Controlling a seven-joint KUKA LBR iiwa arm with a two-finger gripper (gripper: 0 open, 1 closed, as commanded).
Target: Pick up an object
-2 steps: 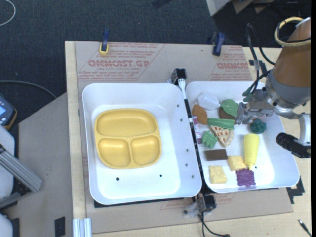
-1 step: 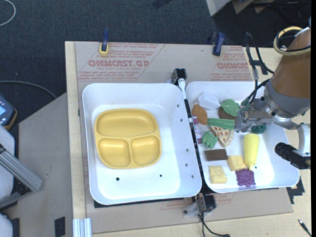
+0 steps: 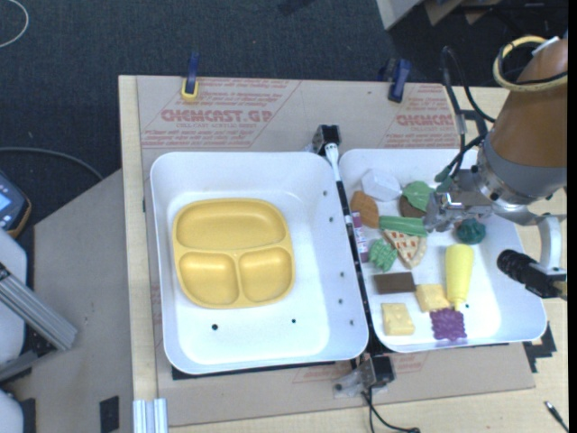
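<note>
Cardboard bench (image 3: 270, 106) reads "CHEMCAST GP" (red print).

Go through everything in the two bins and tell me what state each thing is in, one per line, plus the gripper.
yellow divided plate: lying flat in the left bin, right side up.
yellow bottle: lying on its side in the right bin.
pizza slice: lying flat.
purple grapes: resting near the front wall.
brown block: lying flat.
gripper: low over the right bin; grip unclear.
</note>
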